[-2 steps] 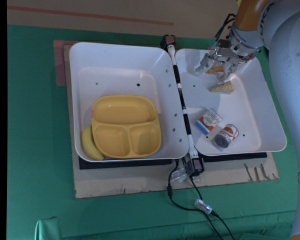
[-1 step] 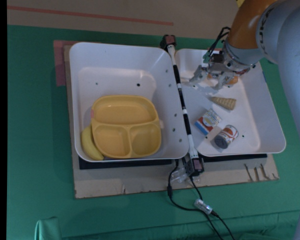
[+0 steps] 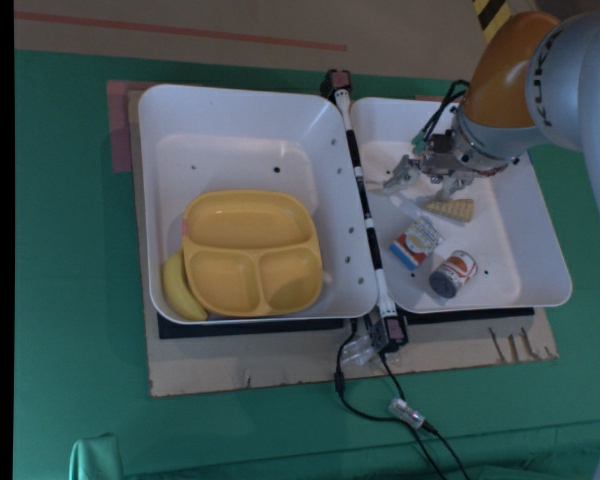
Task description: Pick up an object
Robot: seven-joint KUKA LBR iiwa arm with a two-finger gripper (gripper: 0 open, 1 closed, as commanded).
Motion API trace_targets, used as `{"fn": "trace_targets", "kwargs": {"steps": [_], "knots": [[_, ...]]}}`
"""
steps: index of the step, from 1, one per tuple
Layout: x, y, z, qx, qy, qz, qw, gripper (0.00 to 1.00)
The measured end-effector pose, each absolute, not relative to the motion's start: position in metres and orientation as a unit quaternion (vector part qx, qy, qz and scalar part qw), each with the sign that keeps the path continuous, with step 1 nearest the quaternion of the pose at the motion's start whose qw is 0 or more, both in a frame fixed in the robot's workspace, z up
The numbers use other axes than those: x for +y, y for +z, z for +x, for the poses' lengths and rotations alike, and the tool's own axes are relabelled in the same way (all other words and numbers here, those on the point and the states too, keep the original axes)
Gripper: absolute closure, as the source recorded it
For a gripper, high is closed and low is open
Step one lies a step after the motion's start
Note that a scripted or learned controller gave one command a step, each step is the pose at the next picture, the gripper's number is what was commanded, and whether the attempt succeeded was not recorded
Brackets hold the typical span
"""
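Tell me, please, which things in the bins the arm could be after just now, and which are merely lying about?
Likely in play, near the gripper in the right bin:
- waffle piece
- small carton
- can

Lying about, in the left bin:
- yellow divided plate
- banana

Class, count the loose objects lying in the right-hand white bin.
3: a waffle cone piece just under the gripper, a small carton near the bin's middle, a can toward the front. The arm may hide more.
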State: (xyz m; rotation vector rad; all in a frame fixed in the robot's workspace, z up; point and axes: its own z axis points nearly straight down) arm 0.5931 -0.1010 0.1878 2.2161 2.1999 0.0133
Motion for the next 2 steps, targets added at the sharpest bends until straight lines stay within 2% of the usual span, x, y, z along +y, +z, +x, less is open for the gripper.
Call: {"fn": "trace_targets", "kwargs": {"steps": [1, 2], "knots": [[-0.1049, 0.2041, 0.596, 0.702, 0.0077, 0.712, 0.017, 1.0], [-0.1048, 0.2041, 0.596, 0.702, 0.0077, 0.712, 0.017, 0.0]]}}
